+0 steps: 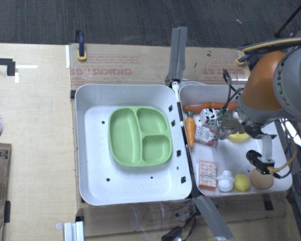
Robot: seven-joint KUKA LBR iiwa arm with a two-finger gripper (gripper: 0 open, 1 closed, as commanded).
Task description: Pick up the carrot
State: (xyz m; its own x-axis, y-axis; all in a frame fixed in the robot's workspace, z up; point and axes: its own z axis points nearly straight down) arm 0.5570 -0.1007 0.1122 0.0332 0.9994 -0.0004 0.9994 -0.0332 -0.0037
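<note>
carrot (190, 130): lies upright along the left wall of the right bin (283, 182), centre-right of frame | hand (221, 129): low just right of it, over a small packet (204, 135); you cannot tell its grip | progress: carrot not lifted; grasp and lift remain

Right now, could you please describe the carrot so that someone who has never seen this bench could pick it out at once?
Look at the right-hand bin of the two white ones. Against its left wall, beside the divider, the carrot lies lengthwise, with its green top toward the far end. It is the tapered orange piece, unlike the long red-orange item lying crosswise beyond it and the printed packet to its right.
</note>
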